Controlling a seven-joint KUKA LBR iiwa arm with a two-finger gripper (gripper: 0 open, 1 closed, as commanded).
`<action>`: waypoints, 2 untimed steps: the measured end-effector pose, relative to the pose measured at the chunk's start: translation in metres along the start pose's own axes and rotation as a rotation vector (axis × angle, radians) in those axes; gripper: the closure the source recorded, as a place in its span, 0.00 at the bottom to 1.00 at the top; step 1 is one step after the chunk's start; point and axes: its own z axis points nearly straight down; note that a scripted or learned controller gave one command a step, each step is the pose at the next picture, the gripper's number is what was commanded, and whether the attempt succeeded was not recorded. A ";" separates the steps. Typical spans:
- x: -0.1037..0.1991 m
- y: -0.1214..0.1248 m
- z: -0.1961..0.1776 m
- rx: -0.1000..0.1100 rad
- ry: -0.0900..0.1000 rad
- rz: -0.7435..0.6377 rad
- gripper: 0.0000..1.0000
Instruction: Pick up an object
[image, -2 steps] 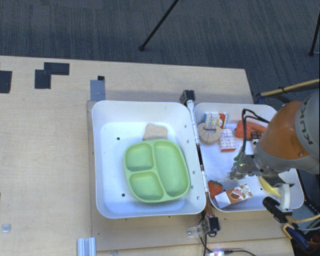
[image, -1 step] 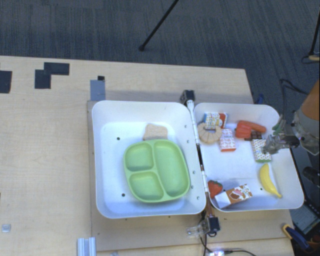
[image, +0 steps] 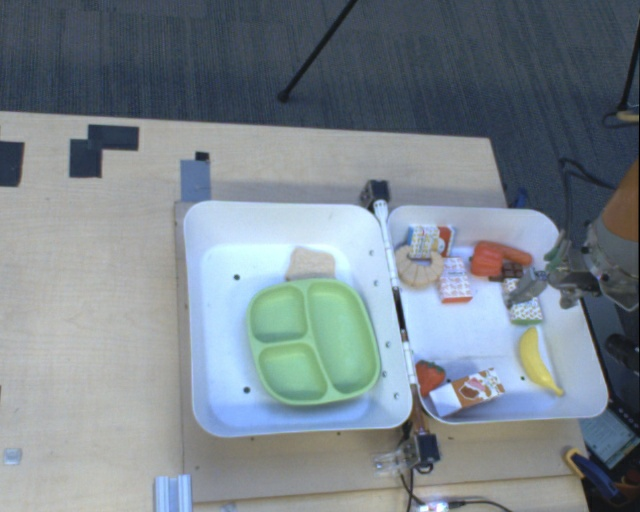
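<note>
My gripper (image: 530, 283) reaches in from the right over the right bin (image: 575, 405), near its right wall. Directly under and just below it lies a small green-and-white packet (image: 526, 311). An orange toy vegetable (image: 492, 258) sits just to its upper left. A yellow banana (image: 538, 362) lies below the gripper. Further left in the same bin are a small colourful carton (image: 425, 240), a round tan cookie (image: 418, 267) and a pink-and-white box (image: 455, 281). A red strawberry (image: 430, 377) and an orange-and-white box (image: 472, 389) lie at the bin's front.
The left bin (image: 200, 300) holds a green divided plate (image: 313, 341) with a tan bread slice (image: 311, 263) behind it. A ridge (image: 393, 300) separates the two bins. The arm's grey wrist (image: 612, 262) hangs over the right bin's right edge.
</note>
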 end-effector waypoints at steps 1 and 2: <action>0.029 -0.045 0.097 -0.003 0.001 0.002 0.00; -0.012 -0.049 -0.014 -0.002 -0.001 0.003 0.00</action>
